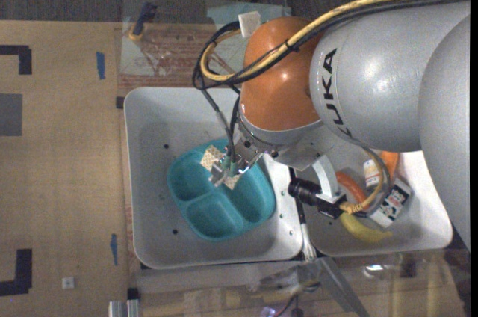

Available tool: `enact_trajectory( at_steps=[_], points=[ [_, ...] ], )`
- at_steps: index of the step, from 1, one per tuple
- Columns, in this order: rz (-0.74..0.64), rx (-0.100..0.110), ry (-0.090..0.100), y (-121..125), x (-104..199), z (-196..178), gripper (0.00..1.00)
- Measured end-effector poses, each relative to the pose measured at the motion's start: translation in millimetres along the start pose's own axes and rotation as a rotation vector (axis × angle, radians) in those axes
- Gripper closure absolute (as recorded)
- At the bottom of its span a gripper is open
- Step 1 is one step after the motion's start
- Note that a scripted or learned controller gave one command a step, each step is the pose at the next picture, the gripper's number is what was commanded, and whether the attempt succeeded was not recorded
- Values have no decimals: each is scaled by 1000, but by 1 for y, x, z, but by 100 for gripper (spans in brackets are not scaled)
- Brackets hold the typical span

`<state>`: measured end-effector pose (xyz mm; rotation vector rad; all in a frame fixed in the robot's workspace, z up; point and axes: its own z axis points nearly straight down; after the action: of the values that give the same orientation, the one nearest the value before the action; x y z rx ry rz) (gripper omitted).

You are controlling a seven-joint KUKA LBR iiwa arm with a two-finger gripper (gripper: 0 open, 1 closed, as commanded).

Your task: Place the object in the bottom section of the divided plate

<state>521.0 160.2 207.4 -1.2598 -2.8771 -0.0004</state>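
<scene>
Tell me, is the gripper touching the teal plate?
Cannot tell. In the camera view the gripper overlaps the divided plate near its centre, but looking down at a slant hides whether there is contact or a gap.

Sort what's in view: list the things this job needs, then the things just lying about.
Job:
divided plate, teal, in the left bin
gripper, over the plate
small tan object at the gripper's tip

Lying about:
banana in the right bin
orange item beside it

- Even, moderate overhead light; soft glare on the arm's grey shell [388, 76] and orange band [280, 76].
- Arm shadows the teal divided plate [216, 196].
- Slightly soft, grainy throughout.
</scene>
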Motion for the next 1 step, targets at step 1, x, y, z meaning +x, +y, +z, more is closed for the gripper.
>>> enact_trajectory(
  at_steps=[1],
  points=[
    [2, -1, 0, 0, -1, 0, 0]
  ],
)
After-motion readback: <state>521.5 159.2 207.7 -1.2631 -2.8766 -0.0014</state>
